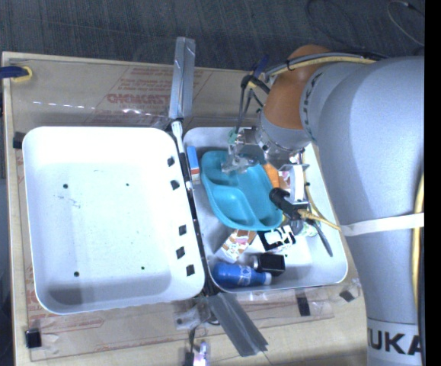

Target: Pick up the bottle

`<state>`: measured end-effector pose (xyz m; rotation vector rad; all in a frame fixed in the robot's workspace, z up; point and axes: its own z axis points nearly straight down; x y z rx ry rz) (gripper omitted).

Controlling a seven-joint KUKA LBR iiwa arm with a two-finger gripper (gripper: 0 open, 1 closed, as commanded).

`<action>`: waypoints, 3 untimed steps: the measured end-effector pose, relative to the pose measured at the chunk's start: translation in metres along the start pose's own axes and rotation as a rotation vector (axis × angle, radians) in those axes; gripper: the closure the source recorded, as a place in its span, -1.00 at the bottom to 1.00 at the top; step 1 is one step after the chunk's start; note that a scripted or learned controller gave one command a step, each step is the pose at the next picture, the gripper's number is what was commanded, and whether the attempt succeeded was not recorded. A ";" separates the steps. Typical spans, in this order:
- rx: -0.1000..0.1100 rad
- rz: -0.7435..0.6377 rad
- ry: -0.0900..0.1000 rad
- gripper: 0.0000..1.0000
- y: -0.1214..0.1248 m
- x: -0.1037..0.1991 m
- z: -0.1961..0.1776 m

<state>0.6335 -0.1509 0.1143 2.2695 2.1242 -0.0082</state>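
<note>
The bottle [241,274] lies on its side at the near end of the right bin [334,269]. It has a blue body and a black cap pointing right. My gripper [241,153] hangs at the far end of the same bin, over the far rim of a turquoise dish [239,197]. It is well away from the bottle, with the dish between them. The grey arm and its orange band [285,101] reach in from the right and cover the bin's right side.
Around the dish in the right bin lie an orange item [285,178], a black and white piece [277,239] and a patterned packet [235,244]. The left bin [98,219] stands beside it, past a black-clipped divider [182,204].
</note>
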 end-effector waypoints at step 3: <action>0.021 -0.202 0.029 1.00 -0.068 -0.018 -0.062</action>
